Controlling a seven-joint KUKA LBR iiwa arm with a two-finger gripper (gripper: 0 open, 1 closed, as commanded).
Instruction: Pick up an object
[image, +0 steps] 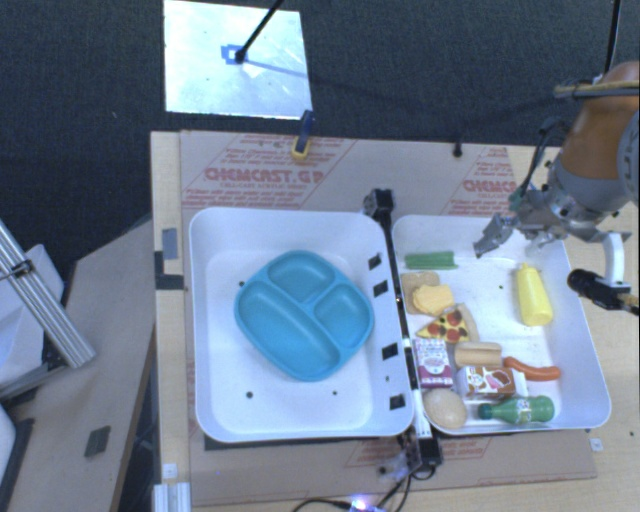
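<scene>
The right bin (580, 345) holds several toy foods: a yellow mustard bottle (533, 293), a green strip (430, 260), a pizza slice (447, 325), a hot dog bun (477, 353), a red sausage (530, 369), an egg (446, 408) and a green bottle (515, 409). My gripper (512, 238) hangs over the far part of this bin, up and to the left of the mustard bottle and to the right of the green strip. It is open, with nothing between its fingers.
The left bin (225, 400) carries a blue divided plate (303, 313). A black divider (392, 300) runs between the bins. A pink carton (432, 360) and a small printed box (490, 381) lie among the foods. The arm's orange band (600, 120) is at the right.
</scene>
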